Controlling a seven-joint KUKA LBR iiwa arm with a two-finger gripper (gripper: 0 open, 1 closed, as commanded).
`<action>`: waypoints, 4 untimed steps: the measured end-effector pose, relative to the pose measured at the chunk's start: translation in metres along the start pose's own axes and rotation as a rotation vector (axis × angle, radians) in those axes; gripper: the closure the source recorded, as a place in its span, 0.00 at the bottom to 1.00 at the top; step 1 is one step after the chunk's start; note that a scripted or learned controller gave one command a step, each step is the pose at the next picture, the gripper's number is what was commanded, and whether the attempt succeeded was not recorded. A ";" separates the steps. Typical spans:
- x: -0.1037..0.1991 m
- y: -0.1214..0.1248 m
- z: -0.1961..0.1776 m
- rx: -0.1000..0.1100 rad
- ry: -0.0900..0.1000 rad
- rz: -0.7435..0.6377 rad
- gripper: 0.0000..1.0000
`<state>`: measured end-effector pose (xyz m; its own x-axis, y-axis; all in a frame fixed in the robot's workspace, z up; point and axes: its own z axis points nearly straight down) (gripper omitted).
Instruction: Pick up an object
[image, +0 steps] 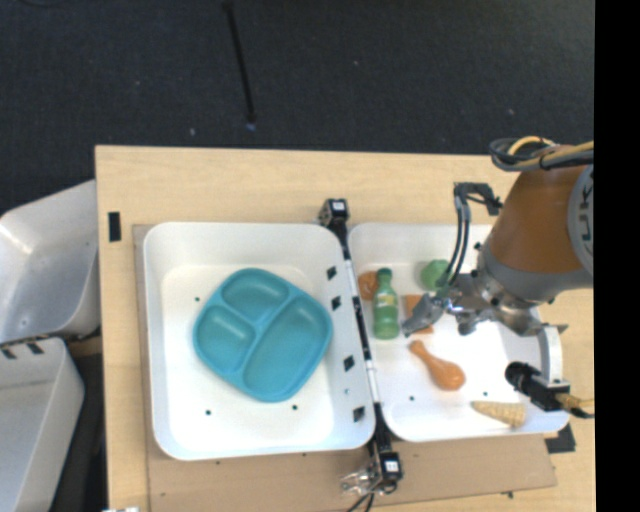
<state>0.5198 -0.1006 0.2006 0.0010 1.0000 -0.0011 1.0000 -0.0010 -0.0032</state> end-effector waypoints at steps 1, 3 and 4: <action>-0.003 -0.005 0.043 0.001 0.000 0.000 0.00; -0.004 -0.004 0.083 -0.004 0.002 0.007 1.00; -0.016 -0.001 0.029 -0.010 -0.001 0.007 1.00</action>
<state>0.5186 -0.1169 0.1714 0.0081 1.0000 -0.0018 0.9999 -0.0081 0.0064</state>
